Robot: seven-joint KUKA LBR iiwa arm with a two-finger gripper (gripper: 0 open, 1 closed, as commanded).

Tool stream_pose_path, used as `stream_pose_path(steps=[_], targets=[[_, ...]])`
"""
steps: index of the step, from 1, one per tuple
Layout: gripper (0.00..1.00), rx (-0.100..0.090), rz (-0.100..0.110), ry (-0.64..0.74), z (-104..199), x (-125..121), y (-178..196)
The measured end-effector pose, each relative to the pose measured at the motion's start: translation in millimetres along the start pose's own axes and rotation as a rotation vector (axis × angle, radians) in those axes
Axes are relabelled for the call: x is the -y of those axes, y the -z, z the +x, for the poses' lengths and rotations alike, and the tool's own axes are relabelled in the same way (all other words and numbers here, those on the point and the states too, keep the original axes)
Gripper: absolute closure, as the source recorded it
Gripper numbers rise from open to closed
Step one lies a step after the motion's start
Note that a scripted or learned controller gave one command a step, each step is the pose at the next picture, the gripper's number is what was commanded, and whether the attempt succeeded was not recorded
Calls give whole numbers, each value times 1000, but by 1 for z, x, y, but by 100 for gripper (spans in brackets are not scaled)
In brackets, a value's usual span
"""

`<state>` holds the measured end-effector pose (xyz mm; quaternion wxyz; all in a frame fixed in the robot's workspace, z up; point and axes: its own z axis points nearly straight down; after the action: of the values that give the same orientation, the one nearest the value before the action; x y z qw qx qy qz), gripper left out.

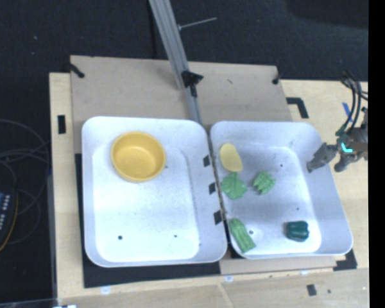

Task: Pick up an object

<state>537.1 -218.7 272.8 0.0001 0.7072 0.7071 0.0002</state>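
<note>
The right bin [279, 132] holds a pale yellow piece [230, 157] by its left wall. Below that piece lie a flat green piece [233, 187] and a ridged green piece [264, 182]. A long green piece [242, 234] rests in the near left corner, and a dark green block [297, 230] sits near the front right. My gripper [330, 160] hangs over the bin's right rim, open, with nothing between its fingers. It is well to the right of all the pieces.
A yellow bowl [138, 156] sits in the far part of the left bin [147, 236]. A grey metal rail [173, 40] slants down from the top to the gap between the bins. Cables hang at the right by the arm.
</note>
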Motion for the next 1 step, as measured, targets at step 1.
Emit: stream_pose_path(steps=[1], targets=[[0,0,0,0,0,0,0]])
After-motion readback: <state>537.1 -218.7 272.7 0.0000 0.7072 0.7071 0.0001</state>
